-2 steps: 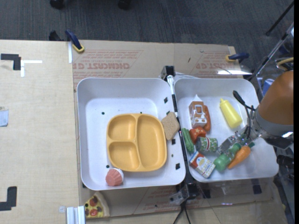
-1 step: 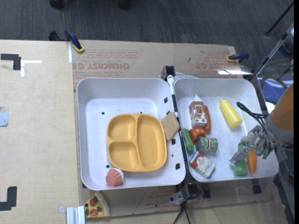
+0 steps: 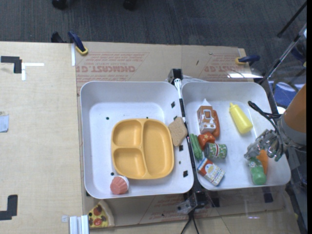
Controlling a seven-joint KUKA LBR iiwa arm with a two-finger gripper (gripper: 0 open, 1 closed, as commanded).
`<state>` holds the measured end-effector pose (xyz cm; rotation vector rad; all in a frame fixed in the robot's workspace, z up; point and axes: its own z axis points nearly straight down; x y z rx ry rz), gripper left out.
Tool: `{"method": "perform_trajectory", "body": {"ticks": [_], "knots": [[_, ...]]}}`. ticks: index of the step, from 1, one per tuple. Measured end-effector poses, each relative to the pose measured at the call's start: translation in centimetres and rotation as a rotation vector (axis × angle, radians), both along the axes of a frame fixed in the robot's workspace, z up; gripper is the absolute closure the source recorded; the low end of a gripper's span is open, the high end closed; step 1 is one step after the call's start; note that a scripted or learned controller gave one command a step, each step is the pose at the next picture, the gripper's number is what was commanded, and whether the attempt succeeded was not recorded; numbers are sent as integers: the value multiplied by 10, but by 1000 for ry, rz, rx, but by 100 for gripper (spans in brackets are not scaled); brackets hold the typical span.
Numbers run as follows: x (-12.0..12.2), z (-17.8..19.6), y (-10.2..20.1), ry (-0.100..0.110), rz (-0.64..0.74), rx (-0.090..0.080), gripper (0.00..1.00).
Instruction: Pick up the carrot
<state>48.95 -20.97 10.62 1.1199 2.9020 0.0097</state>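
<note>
Carrot (image 3: 263, 159) lies beside end effector (image 3: 261, 149), near mustard bottle (image 3: 241, 118).

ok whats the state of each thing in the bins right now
gripper: low in the right bin, over the carrot's orange end
carrot: lying flat, green end toward the bin's near wall
yellow bottle: on its side
green can: on its side
divided plate: upright, left bin

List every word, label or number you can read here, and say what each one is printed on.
Red lettering on the cardboard sheet under the bins: printed twice, upside down from this camera, too blurred to spell out.
Carton, can and small box in the right bin: labels too small to read.
</note>
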Motion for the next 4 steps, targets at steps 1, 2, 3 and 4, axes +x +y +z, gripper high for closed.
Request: {"method": "perform_trajectory", "body": {"ticks": [1,2,3,4], "knots": [[-10,41,40,26,-141,7,100],[24,-5,-10,28,220,1,100],[23,-13,-11,26,669,-5,100],[23,-13,-11,26,669,-6,0]]}}
